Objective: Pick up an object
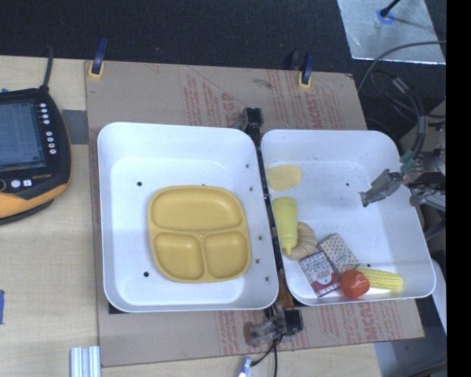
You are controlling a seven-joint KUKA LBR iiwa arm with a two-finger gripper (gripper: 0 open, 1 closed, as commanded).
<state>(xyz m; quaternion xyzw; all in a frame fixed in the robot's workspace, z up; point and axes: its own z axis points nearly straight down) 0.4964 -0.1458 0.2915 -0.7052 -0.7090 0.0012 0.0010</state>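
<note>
My gripper [400, 192] hangs over the right side of the right bin [337, 144], open, with nothing between its fingers. Along that bin's left wall lie a pale yellow disc [284, 177], a yellow tube-shaped toy [286, 222] and a tan lump [304, 240]. Toward the near edge sit a red and white carton [319, 273], a patterned packet [339, 250], a red tomato [355, 283] and a corn cob [383, 279]. All of these lie left of and nearer than the gripper, apart from it.
The left bin [118, 210] holds a yellow divided plate [198, 232]. A tablet in an orange case [20, 151] rests on the bench at far left. Cables [400, 61] run at the back right, and clamps [305, 67] pin the cardboard sheet.
</note>
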